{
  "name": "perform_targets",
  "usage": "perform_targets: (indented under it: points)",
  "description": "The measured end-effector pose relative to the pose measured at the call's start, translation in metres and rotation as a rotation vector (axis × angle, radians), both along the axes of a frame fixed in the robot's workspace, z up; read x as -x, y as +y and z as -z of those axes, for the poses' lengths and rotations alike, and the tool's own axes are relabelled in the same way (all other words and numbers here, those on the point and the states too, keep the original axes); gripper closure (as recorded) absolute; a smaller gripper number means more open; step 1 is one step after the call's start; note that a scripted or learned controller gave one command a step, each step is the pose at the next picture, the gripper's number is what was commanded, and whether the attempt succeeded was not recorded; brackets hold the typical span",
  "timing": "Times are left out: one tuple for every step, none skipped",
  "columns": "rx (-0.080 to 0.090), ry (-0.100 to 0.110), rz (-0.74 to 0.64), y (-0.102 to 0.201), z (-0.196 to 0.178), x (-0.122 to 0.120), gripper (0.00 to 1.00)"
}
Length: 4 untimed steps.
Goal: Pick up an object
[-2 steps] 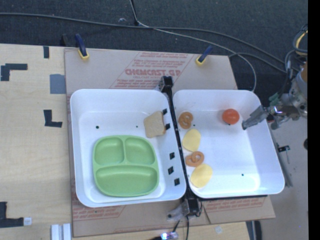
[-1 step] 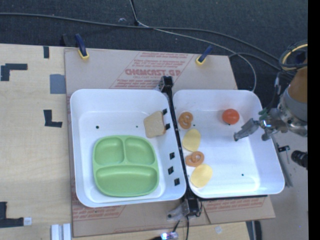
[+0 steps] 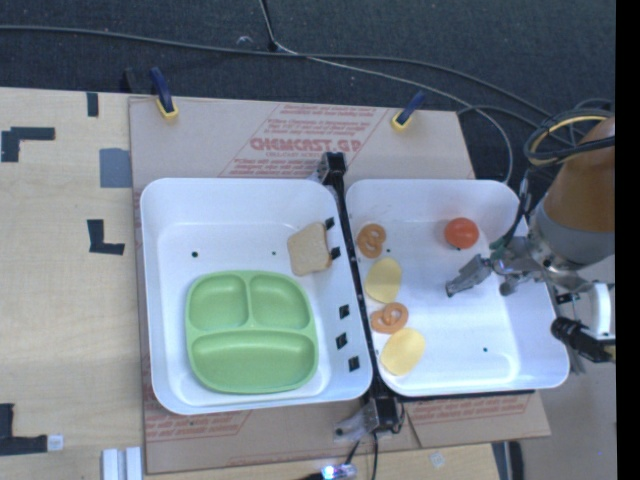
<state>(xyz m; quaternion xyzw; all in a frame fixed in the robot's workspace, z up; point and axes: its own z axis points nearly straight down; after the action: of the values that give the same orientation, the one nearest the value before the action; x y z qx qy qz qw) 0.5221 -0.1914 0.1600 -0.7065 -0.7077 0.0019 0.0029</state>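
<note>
- The light is even, bright and diffuse, falling from above.
- The white bins (image 3: 160, 228) are nearly blown out, and their inner walls lose detail.
- Shadows are soft and short; a faint one lies under the green tray (image 3: 250, 330).
- The focus is soft and the grain coarse, so small edges blur.
- The dark floor (image 3: 400, 18) at the top is dim.

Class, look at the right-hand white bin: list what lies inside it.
Inside the right white bin lie a red tomato-like ball, two orange rings and two pale yellow slices. The gripper and arm cover part of its floor.
</note>
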Motion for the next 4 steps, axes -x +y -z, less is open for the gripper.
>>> perform_targets:
  points:
    - [0.0, -0.001, 0.001, 0.001, 0.045, 0.007, 0.0]
    - [0.001, -0.005, 0.0, 0.001, 0.033, 0.006, 1.0]
    - [0.003, -0.01, -0.001, 0.009, -0.018, -0.002, 1.0]
    - [0.004, -0.013, 0.0, 0.009, -0.082, -0.002, 1.0]
